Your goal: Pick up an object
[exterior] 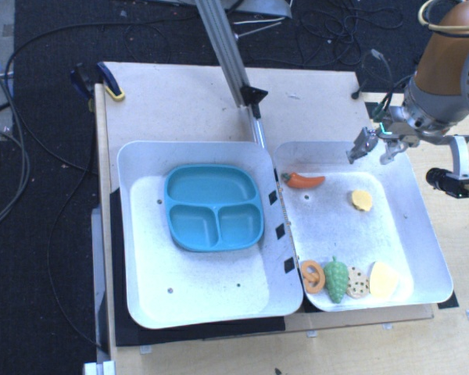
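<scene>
Pretzel (312,275) w/ 3 toys at near rim; tool (375,147) open, arm cropped.

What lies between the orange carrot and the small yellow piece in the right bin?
Bare white bin floor lies between the carrot and the yellow piece, in the camera view.

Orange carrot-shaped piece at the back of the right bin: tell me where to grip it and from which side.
Grip the carrot across its thicker middle, coming straight down. It lies flat, long axis left to right, apart from the other pieces, so fingers should close front to back.
</scene>
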{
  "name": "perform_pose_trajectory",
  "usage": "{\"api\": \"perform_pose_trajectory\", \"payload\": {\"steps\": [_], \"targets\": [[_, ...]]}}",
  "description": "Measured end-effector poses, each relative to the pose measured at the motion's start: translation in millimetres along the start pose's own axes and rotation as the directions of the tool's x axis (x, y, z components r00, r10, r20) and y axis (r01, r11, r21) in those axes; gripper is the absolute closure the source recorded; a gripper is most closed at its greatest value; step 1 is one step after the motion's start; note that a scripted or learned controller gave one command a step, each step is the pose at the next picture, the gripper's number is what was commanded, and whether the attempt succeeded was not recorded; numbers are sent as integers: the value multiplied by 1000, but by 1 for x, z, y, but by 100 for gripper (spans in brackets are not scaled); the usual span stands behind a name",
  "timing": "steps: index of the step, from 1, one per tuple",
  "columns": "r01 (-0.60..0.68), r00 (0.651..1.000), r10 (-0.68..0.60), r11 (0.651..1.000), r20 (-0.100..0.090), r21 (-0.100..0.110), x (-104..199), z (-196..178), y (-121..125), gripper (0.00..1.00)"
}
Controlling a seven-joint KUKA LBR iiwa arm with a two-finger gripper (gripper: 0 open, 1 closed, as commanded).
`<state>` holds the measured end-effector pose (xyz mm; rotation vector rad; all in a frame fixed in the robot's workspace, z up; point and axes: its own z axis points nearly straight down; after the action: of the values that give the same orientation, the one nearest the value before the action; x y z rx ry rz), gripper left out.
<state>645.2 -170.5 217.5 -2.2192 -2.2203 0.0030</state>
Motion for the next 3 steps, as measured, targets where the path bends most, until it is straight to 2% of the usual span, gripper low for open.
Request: {"api": "perform_pose_trajectory", "payload": {"steps": [1, 3], "targets": [[1, 1000, -1, 1000, 1, -4, 0, -2, 1, 0], [-2, 1000, 2, 1000, 1, 1, -15, 102, 7, 0]]}}
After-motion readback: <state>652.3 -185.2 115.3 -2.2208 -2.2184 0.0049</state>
